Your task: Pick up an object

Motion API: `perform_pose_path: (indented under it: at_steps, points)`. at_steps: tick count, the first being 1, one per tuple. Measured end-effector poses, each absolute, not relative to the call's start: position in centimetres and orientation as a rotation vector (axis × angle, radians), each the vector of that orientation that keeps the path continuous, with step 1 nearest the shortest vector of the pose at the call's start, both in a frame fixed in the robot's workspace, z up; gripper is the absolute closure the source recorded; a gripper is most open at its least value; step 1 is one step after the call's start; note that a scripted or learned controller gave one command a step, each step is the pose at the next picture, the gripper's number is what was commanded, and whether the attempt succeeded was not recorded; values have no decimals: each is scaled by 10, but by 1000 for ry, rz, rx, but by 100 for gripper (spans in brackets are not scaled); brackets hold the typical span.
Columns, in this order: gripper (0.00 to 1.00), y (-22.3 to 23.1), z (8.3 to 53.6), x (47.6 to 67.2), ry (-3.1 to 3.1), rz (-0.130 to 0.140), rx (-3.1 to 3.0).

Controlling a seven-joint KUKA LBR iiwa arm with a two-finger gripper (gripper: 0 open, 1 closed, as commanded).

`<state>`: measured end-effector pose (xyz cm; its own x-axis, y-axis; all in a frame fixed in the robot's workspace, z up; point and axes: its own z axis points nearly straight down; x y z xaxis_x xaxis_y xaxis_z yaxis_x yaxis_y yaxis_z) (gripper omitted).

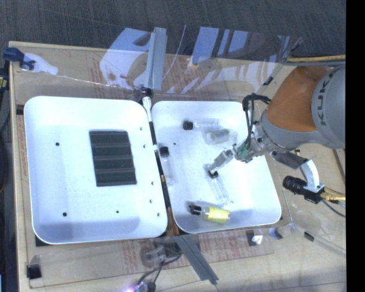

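Bench (79,266): pale wood-toned top bearing both bins, seen at a slant from above.
Left bin (42,212): shallow and white, touching the right bin along the middle divide.
Right bin (264,208): shallow and white, holding the small loose things and the gripper's tip.
Arm (304,111): grey, with the orange band above the wrist, reaching in from the right over the right bin's right rim.
Black ridged block (112,157): dark rectangle with crosswise ribs, lying flat near the middle of the left bin, well apart from the gripper.
Gripper (213,170): angled down and leftward, its tip low over the middle of the right bin; its state cannot be told, the tip being too small and blurred.
Yellow object (217,214): a short yellow piece with a dark cap at its left end, lying near the front edge of the right bin, below the gripper tip and apart from it.
Clear piece (216,136): a pale see-through item, hard to outline, toward the back of the right bin, just above the gripper.
Black cap (187,125): small, dark, at the back of the right bin, up and left of the gripper.
Dark piece (164,151): small, by the right bin's left wall, left of the gripper.
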<state>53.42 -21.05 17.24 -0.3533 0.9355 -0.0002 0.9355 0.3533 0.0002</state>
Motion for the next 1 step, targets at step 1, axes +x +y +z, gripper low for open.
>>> perform_pose_path:
  at_steps: [1]
  points:
    - [0, -210, 90, 476, 2602, -1, 1769]
